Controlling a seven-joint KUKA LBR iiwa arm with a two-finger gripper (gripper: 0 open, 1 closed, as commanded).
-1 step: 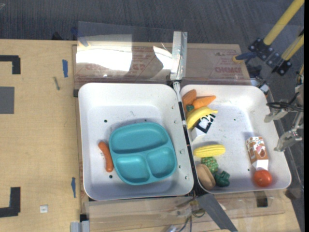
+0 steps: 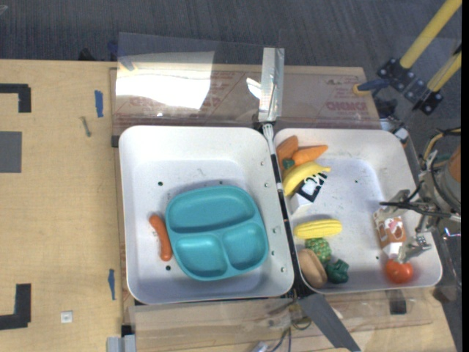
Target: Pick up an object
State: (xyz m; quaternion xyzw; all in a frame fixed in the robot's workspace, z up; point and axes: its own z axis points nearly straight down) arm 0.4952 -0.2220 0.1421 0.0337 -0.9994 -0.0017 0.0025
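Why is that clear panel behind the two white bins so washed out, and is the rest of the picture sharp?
In the camera view, glare from overhead light whitens the clear panel behind the left bin; the teal tray and yellow banana look fairly crisp, while the gripper at the right bin's edge is a soft, tangled blur.

Gripper (image 2: 419,246) at right bin's (image 2: 366,151) right edge. Hard beside: red tomato (image 2: 399,271) and packet (image 2: 390,230). Open white floor away toward mid-bin. Farther off, along the divider: carrot (image 2: 308,153), banana (image 2: 304,176), corn (image 2: 317,229), broccoli (image 2: 336,270), potato (image 2: 311,268) crowding passage.
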